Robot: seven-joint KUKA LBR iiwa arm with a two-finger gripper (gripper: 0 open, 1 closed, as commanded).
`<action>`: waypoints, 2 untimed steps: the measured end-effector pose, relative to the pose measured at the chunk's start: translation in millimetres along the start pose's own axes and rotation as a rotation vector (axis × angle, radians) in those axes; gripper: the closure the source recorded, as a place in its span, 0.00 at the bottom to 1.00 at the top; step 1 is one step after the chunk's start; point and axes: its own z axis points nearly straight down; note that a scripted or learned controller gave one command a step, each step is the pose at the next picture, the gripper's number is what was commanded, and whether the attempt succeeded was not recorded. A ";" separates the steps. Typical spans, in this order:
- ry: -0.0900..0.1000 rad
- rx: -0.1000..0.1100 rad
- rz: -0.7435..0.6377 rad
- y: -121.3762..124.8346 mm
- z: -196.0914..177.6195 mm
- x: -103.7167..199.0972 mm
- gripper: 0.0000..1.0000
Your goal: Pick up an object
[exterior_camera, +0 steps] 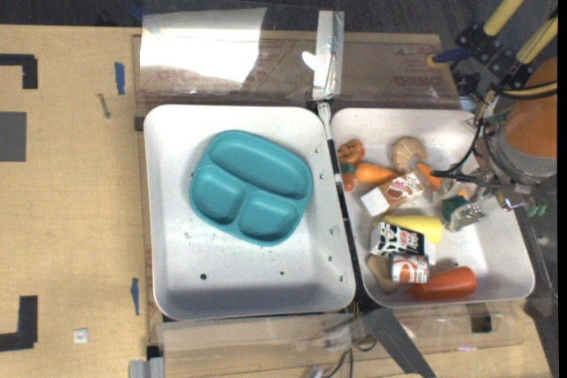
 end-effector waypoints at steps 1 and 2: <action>0.008 -0.003 0.132 -9.7 -106.8 -58.5 1.00; 0.016 -0.007 0.133 -9.0 -101.7 -56.4 0.00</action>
